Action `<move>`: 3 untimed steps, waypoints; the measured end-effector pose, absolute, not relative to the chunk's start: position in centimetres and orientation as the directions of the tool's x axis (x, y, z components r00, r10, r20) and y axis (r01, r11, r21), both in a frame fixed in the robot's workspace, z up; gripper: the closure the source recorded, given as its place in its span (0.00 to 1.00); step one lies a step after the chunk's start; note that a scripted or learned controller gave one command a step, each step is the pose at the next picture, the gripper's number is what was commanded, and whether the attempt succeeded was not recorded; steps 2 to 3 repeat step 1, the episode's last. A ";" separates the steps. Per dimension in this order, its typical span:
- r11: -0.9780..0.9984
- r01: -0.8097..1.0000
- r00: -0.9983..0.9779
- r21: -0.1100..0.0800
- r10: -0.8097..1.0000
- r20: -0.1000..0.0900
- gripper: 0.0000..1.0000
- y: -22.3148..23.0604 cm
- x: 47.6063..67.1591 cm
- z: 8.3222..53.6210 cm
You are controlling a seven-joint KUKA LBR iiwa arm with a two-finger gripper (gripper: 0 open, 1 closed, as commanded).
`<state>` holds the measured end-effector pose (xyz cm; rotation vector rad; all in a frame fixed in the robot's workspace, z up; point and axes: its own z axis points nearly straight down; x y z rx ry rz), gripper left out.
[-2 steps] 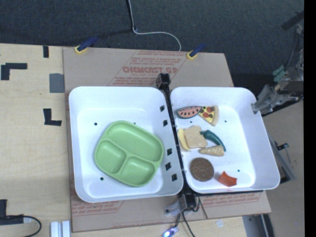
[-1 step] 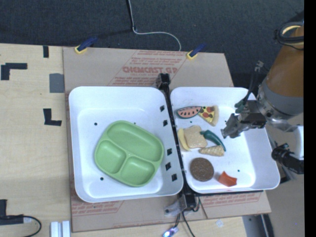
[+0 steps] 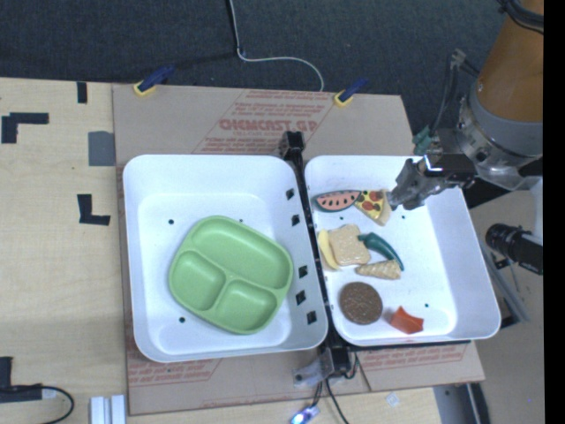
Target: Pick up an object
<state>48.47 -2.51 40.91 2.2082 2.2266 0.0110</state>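
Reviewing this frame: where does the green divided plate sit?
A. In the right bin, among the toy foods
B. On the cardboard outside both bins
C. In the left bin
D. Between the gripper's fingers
C: the green divided plate lies flat on the floor of the left bin, while the toy foods such as the watermelon slice and the brown cookie lie in the right bin.

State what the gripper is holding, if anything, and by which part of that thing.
It cannot be told. The gripper hangs over the right bin, just right of the pizza slice, and the view shows nothing between its fingers.
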 end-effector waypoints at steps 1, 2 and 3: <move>0.007 1.000 -0.007 0.000 1.000 0.000 1.00 3.1 48.4 41.9; 0.007 1.000 -0.007 0.000 1.000 0.000 1.00 3.1 48.4 41.9; 0.007 1.000 -0.007 0.000 1.000 0.000 1.00 3.1 48.4 41.9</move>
